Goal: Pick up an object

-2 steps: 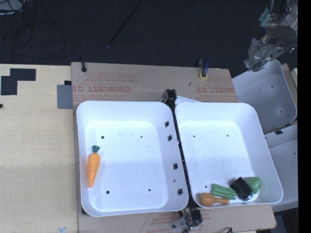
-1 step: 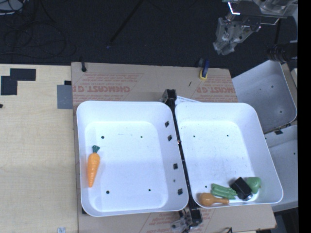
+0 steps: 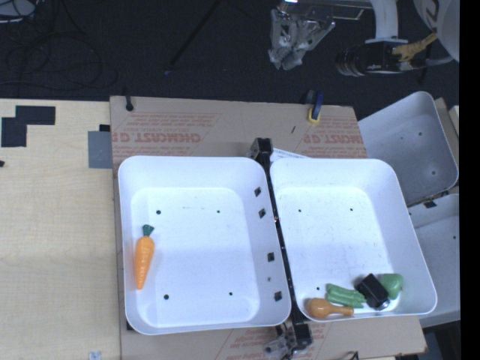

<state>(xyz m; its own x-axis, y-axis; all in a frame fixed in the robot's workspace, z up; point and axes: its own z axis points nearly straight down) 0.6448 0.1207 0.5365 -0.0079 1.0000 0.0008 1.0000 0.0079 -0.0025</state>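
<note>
Camera view looks down at a slant on a light wooden table (image 3: 52, 223) that carries a brown cardboard sheet (image 3: 225, 130) with two shallow white bins on it, side by side and touching along a dark centre join.

The left bin (image 3: 191, 172) holds a single toy carrot (image 3: 143, 257), orange with a green top, lying near the bin's left wall with its leafy end pointing toward the far side.

The right bin (image 3: 337, 172) has its things gathered in the near right corner. A green bean pod (image 3: 343, 296) lies flat there, with an orange pear-shaped piece (image 3: 328, 308) just in front of it against the near wall. A small black block (image 3: 372, 291) rests tilted beside the pod, touching a rounded green piece (image 3: 391, 282) that sits next to the right wall.

The jaws (image 3: 294, 42) hang high above the far edge of the table, over the dark floor and well apart from both bins. Nothing is between them, though at this height and blur I cannot tell how far they stand apart. A small blue and yellow clip (image 3: 316, 106) sits on the far edge of the cardboard.
</note>
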